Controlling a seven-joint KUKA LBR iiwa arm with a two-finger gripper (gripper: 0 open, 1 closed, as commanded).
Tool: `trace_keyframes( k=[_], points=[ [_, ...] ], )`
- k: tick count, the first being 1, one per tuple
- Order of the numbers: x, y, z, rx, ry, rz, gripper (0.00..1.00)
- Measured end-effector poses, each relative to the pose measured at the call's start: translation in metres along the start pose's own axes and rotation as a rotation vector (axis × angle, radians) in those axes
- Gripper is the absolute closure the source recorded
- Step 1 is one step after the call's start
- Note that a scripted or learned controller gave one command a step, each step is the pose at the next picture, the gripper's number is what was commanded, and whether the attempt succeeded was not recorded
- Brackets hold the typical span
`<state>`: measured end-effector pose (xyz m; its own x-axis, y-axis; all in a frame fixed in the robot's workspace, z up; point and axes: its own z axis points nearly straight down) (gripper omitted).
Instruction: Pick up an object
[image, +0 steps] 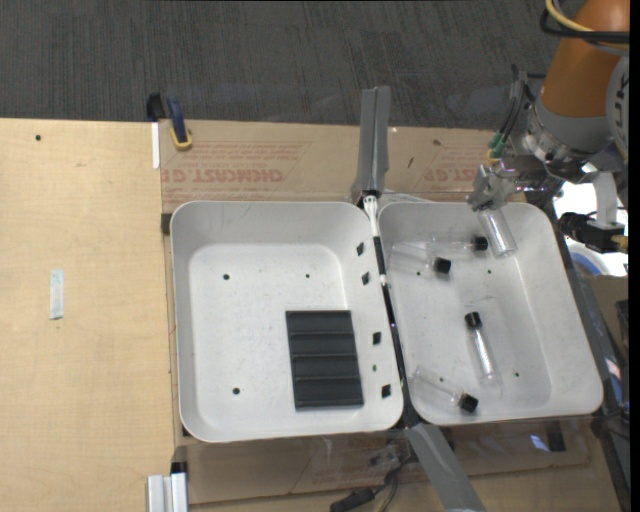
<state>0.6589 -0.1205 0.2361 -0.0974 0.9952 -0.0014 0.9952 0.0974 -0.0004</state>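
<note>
The right white bin (570, 300) holds several clear vials with black caps. One vial (481, 343) lies near the bin's middle, another (452, 396) near its front edge, and a third (436, 264) toward the back left. My gripper (490, 195) hangs over the bin's back rim, under the grey wrist with the orange band. A clear tube (498, 234) sits directly below the gripper, with a black cap (481, 243) beside it. Whether the gripper touches that tube I cannot tell. In the left white bin (200, 300) lies a black ribbed rectangular block (323, 359).
A grey metal bar (374, 140) stands at the back between the two bins. Black clips line the divider (382, 290) between them. Brown cardboard (240, 165) lies behind the bins, and a wooden benchtop (80, 300) stretches to the left.
</note>
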Motion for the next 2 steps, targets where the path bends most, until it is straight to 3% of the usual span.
trace_keyframes(
  k=[1,2],
  points=[
    [-0.001,0.0,-0.009,0.0,-0.002,-0.002,1.0],
    [0.024,0.002,0.0,0.002,0.001,0.084,1.0]
  ],
)
